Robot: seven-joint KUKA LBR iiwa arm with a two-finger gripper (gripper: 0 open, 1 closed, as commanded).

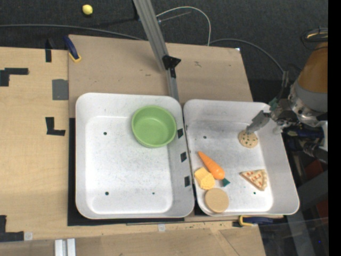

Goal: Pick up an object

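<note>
The arm enters from the right edge of the frame, its orange band visible at the upper right. The gripper (253, 127) reaches down and left into the right bin (229, 111), ending just above a round speckled cookie (248, 139) in the upper middle of that bin. Whether the fingers are apart or together cannot be told from this angle, and nothing is seen held between them.

Contents of the right bin: the cookie sits apart from the other items. Below and to its left lies an orange carrot (211, 165) with a green tip, set on a slant. Touching the carrot's lower left is a small yellow cracker (204, 178), and just below that a round tan biscuit (217, 200) near the bin's lower edge. A pizza slice (254, 178) lies toward the lower right, clear of the carrot.

The left bin (106, 169) holds one green bowl (154, 126), upright, in its upper right corner.

A grey metal pole (152, 31) runs from the top of the frame down to the gap between the bins. A small yellow ball (87, 9) lies on the dark floor at upper left.
</note>
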